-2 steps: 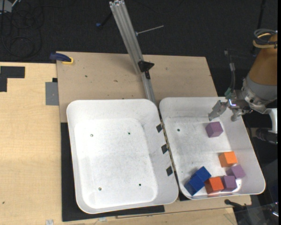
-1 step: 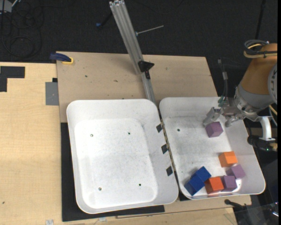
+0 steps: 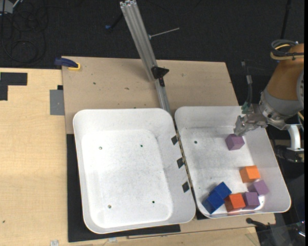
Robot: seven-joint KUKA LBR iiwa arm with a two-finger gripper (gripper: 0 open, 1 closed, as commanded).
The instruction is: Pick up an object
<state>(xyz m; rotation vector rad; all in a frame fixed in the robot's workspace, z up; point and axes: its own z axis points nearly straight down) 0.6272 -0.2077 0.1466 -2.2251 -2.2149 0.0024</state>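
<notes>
Two white bins sit side by side on the wooden counter, the left bin and the right bin. The grey and orange arm reaches in from the right. Its tool hangs just above a purple cube; I cannot tell if it grips. The cube sits a bit turned, with no long side. Five more blocks lie near the front corner: one blue, two orange, two purple.

tool over right bin | just above purple cube
</notes>
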